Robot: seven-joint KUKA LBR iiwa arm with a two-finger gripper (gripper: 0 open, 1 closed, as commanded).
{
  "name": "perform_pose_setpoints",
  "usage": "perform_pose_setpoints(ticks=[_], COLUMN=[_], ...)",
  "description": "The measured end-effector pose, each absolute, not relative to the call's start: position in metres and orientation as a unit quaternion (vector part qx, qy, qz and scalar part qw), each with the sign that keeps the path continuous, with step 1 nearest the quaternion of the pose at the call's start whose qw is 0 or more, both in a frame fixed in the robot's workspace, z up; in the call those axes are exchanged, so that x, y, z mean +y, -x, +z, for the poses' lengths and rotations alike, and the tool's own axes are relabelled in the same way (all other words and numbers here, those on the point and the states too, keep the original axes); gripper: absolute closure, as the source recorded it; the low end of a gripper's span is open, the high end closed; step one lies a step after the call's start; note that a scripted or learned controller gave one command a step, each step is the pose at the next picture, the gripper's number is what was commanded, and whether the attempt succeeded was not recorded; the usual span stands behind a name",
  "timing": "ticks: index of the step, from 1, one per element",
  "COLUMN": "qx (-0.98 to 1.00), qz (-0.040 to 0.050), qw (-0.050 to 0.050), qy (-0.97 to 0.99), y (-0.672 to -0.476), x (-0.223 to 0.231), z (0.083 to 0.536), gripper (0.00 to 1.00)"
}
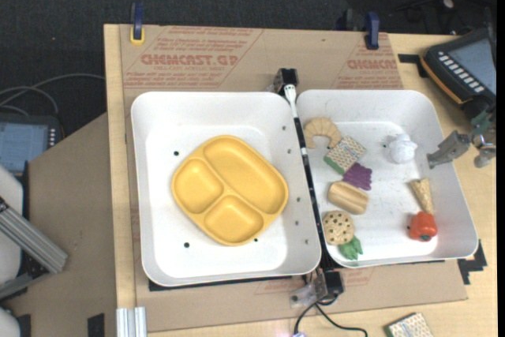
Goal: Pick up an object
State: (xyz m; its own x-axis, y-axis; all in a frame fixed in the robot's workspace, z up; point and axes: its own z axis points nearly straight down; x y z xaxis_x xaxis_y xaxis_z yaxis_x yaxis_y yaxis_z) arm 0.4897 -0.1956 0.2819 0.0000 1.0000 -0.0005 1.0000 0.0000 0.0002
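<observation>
Overhead, two white bins are being seen side by side. A yellow tray (230, 189) is lying in the left bin (150, 193). Toy foods are being held in the right bin (394, 102): a croissant (322, 132), a loaf (348, 197), a cookie (338, 227), grapes (357, 175), a cone (422, 194) and a tomato (423, 226). The gripper (450, 147) is hanging at that bin's right rim, nothing visibly gripped; whether it is apart or together cannot be told.
</observation>
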Motion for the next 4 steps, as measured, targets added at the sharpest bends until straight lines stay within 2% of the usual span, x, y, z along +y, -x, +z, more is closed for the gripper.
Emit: perform_pose_setpoints(ticks=[1, 2, 3, 4], qx=[0.706, 0.71, 0.711, 0.705], qz=[-0.002, 0.0043, 0.0052, 0.001], qw=[-0.004, -0.001, 0.005, 0.0], qy=[-0.708, -0.705, -0.703, -0.709], y=[-0.498, -0.588, -0.611, -0.609], x=[-0.225, -0.219, -0.114, -0.165], z=[0.159, 0.084, 0.226, 0.08], gripper=[0.0, 0.0, 0.0, 0.0])
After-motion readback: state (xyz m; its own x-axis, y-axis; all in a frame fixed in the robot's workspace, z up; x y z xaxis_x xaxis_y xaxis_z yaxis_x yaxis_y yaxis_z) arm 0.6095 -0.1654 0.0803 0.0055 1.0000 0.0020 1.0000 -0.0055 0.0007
